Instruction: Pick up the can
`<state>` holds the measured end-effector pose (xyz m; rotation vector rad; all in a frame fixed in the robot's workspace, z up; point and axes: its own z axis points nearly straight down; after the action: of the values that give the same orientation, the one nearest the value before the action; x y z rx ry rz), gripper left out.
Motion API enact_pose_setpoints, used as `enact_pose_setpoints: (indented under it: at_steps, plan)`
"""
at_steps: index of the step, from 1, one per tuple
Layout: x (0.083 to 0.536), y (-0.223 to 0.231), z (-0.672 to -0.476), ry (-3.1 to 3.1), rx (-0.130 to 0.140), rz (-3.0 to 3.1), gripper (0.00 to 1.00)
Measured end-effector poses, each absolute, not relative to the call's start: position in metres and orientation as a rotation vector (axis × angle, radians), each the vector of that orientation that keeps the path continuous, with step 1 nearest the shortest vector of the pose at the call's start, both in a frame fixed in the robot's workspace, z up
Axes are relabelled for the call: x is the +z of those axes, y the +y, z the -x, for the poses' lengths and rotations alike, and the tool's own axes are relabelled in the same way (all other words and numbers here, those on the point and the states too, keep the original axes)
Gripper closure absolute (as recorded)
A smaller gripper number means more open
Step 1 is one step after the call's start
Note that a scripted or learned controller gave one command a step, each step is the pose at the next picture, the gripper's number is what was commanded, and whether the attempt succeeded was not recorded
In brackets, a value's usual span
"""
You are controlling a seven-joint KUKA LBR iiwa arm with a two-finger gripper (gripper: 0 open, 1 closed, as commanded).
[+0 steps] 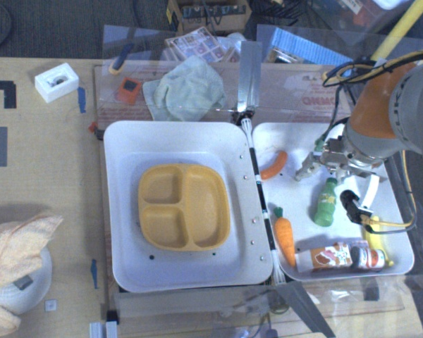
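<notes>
Meanwhile, end effector [323, 162] hovers above green bottle [325, 202], well apart from can [340, 256].

A tan wooden bench [35, 160] stands on dark grey floor [63, 16].

**Clearance in the two bins**

Left bin [120, 210]: a yellow divided plate [185, 206] takes the centre. A bare white strip runs all round it, widest along the far edge and the left wall.

Right bin [402, 248]: crowded. The arm [388, 111] hangs over the far right portion, with the gripper [331, 162] above the bin's middle. A sausage [273, 164] lies near the far left wall. A green bottle [325, 203] stands just beneath the gripper. A carrot [285, 239] lies along the left wall. The can [342, 256] lies on its side along the near wall, its left end close to the carrot. A banana [374, 234] lies just right of it. Open floor remains between sausage, carrot and bottle.
</notes>
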<state>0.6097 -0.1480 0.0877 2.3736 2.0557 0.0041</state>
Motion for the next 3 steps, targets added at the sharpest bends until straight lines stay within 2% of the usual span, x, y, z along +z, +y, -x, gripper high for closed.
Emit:
enact_pose_setpoints:
  at_steps: [1, 2, 3]
  plan:
    - [0.086, -0.175, -0.658, 2.092, 0.001, -2.339, 0.00]
    - [0.088, -0.208, -0.603, 2.082, 0.010, -2.354, 0.00]
    - [0.086, -0.190, -0.657, 2.112, 0.002, -2.320, 0.00]
